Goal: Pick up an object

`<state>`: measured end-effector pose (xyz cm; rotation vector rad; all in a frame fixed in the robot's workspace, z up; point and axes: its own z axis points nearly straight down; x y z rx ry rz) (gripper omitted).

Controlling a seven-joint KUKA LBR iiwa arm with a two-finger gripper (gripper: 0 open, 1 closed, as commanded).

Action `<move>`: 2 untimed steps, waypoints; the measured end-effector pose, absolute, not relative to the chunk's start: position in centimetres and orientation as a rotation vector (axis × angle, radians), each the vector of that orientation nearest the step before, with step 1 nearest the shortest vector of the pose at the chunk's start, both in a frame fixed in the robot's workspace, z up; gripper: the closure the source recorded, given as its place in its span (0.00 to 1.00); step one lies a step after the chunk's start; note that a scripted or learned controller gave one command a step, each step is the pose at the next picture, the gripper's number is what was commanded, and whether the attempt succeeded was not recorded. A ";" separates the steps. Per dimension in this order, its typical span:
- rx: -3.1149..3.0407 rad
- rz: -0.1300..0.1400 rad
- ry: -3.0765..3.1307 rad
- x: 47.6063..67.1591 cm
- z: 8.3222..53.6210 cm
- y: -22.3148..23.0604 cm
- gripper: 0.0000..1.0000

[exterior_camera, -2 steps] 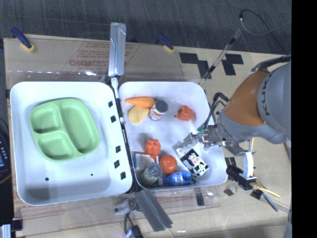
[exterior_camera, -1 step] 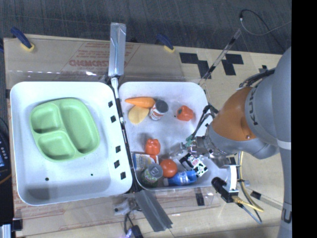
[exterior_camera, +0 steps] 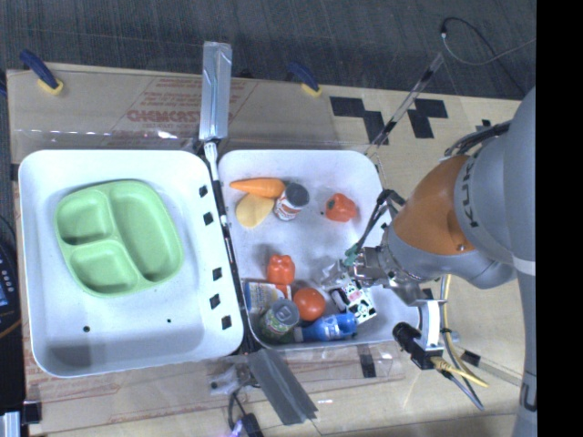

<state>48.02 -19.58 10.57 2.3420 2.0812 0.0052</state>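
Note:
The right bin holds several small items. At its back lie an orange carrot, a yellow fruit, a small can and a red fruit. Nearer the front are an orange-red pepper, a red tomato, a green-topped can, a blue bottle and a black-and-white patterned item. My gripper hangs low at the bin's right side, just above the patterned item and right of the tomato. Nothing visible is lifted off the bin floor.
The left bin carries a green divided plate. A metal clamp bar stands at the back between the bins. The arm's grey and orange wrist overhangs the right bin's right wall. Cables trail at the front right.

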 end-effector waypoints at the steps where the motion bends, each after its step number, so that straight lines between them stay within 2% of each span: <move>1: 2.708 -0.003 1.599 53.2 20.5 -16.4 1.00; 2: 2.486 -0.004 1.926 55.1 22.8 -18.1 1.00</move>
